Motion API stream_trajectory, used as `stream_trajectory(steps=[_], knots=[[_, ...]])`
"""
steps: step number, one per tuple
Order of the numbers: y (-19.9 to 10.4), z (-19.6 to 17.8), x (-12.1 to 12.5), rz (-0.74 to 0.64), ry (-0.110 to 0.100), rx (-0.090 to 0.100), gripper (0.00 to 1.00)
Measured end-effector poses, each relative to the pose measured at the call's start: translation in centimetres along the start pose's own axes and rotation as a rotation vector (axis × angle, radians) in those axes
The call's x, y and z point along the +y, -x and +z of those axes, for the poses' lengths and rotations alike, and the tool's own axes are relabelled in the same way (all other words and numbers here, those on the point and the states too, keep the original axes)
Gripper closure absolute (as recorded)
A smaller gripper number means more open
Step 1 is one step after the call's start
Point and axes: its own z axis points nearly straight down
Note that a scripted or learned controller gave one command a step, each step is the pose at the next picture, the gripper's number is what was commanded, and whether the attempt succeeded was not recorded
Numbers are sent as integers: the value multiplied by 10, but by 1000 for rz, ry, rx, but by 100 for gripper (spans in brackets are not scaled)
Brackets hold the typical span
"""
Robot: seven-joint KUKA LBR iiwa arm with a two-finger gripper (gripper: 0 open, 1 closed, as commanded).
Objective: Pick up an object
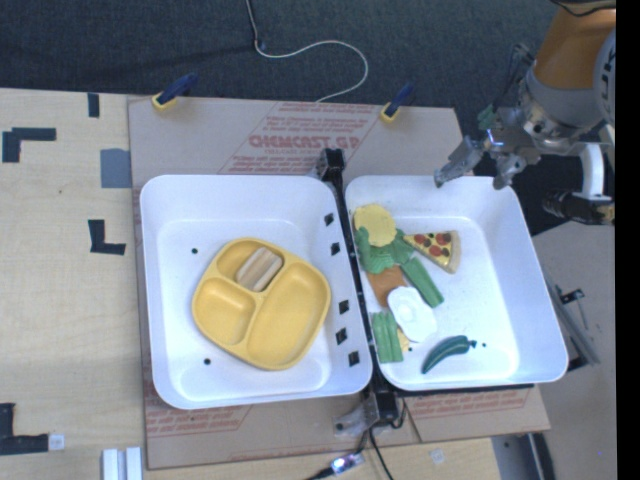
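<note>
A dark grey, carpet-like surface fills the top of the frame, crossed by a thin white cable that loops toward upper centre. Below it lies a pale wooden bench top with black angular marks at the left (one grey square among them). A brown cardboard sheet with red print covers the bench's middle, pinned at its upper edge by two blue-and-yellow clamps. The light is even and soft.
</note>
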Motion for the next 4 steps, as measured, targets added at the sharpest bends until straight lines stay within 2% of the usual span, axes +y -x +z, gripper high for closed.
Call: stream_trajectory(steps=[1,2,3,4], knots=[[0,-9,2,-3,14,-2,0],[4,53,-2,-3,9,-2,0],[2,103,8,-5,10,-3,0],[-8,153,7,-4,10,-2,0]])
